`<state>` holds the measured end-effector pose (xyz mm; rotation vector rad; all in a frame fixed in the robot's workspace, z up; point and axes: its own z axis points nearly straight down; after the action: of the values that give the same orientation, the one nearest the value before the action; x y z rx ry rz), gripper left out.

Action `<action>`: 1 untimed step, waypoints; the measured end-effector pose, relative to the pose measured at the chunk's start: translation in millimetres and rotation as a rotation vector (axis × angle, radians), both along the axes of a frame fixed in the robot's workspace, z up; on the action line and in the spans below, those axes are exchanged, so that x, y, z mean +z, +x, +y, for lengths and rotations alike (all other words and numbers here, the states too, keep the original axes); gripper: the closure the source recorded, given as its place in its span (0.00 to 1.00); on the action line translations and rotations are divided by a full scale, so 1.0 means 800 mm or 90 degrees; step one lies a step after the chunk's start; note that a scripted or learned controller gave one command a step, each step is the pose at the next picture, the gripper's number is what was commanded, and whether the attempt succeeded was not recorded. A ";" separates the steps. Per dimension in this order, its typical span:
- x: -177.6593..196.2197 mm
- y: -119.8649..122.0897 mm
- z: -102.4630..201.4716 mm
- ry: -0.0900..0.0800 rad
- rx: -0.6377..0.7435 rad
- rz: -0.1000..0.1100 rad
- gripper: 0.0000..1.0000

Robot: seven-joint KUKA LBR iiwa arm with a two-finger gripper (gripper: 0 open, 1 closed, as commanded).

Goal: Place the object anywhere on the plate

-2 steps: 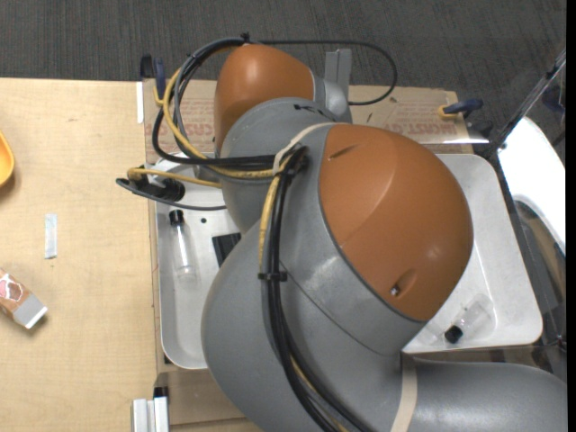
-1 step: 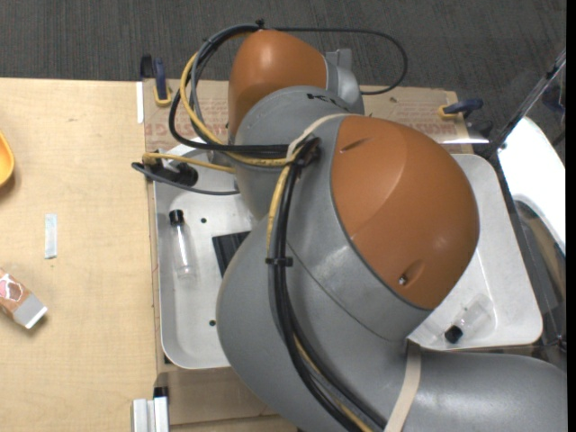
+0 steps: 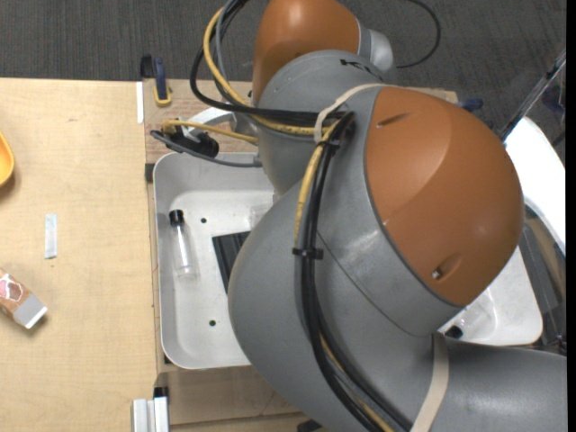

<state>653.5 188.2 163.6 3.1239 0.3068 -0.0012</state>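
Over the white bin (image 3: 184,336) you see the big grey arm (image 3: 360,268). Near its left wall lies a clear tube (image 3: 182,246). You cannot tell the gripper's state.

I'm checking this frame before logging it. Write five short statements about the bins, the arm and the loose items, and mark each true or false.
1. A clear tube with a black cap lies in the white bin. True.
2. The tube lies on the wooden bench top. False: it rests on the bin's floor, near its left wall.
3. The arm covers much of the bin from this camera. True.
4. Yellow and black cables run along the arm. True.
5. The small white strip lies inside the bin. False: it lies on the wooden surface left of the bin.
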 end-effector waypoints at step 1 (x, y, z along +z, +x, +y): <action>0.017 0.000 -0.021 -0.001 0.022 0.002 0.00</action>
<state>653.3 171.4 177.4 3.1170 0.3610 -0.0056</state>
